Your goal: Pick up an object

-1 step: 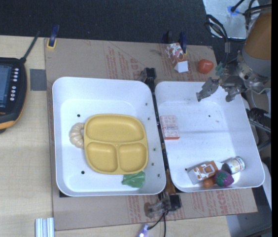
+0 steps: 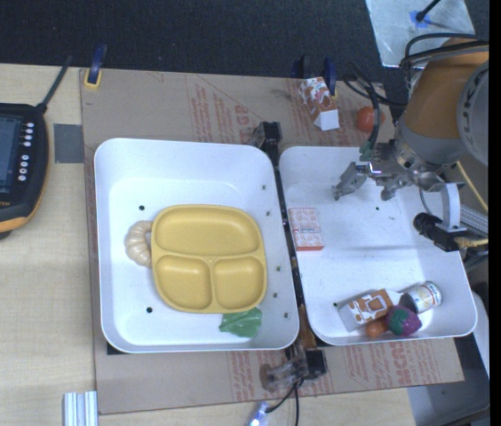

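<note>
The gripper [image 2: 368,183] hangs over the back part of the right bin [image 2: 357,238], near the bin's far edge. Its two fingers [image 2: 348,185] are spread wide apart, and there is nothing between them. Below it the white floor of the bin is bare. The arm [image 2: 441,105], grey with an orange band, comes in from the right side and covers the far right corner of this bin.

The things to pick lie far from the gripper. A small flat card with red print [image 2: 305,228] lies at the left wall of the right bin, about in the middle of its length. In the near right corner there is a tight group: a brown and white packet [image 2: 368,307], a small can with a white label [image 2: 422,296], a purple round object [image 2: 403,321] and a small orange object [image 2: 375,329]. They touch or almost touch each other, and they lie close to the near wall of the bin.

The left bin [image 2: 117,238] holds a yellow divided tray [image 2: 207,257], which takes most of its floor. A beige bread-like object [image 2: 138,242] lies just beside the tray's left edge, and a green object [image 2: 242,323] lies at its near right corner.

Outside the bins, a small red and white carton [image 2: 319,98] and a red ball [image 2: 367,118] stand on the cardboard behind the right bin. A control pendant with orange frame [image 2: 2,167] lies on the bench at far left.
</note>
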Robot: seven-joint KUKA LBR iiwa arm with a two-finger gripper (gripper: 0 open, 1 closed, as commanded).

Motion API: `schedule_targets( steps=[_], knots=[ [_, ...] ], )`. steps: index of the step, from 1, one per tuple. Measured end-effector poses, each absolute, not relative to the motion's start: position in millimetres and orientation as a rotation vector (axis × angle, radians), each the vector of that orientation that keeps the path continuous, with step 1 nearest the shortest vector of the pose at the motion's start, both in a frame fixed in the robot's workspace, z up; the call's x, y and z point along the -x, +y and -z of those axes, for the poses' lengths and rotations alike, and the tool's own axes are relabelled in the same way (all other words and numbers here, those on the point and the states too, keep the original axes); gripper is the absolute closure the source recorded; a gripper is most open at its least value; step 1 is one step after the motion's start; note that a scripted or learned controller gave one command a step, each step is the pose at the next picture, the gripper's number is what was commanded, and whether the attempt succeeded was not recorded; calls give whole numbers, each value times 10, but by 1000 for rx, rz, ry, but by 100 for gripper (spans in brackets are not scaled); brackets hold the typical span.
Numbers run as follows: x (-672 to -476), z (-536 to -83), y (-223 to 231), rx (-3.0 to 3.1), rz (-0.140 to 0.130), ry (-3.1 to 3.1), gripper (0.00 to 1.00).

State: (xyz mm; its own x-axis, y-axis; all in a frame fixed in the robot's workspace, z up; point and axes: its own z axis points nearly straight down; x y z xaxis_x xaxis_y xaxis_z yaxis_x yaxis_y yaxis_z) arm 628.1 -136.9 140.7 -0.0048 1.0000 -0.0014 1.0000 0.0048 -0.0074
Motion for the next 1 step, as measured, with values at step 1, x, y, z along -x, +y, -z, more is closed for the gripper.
schedule_targets(
  steps=[1],
  knots=[
    [-4753, -911, -1050, 2213, -5, -2225, 0]
  ],
)
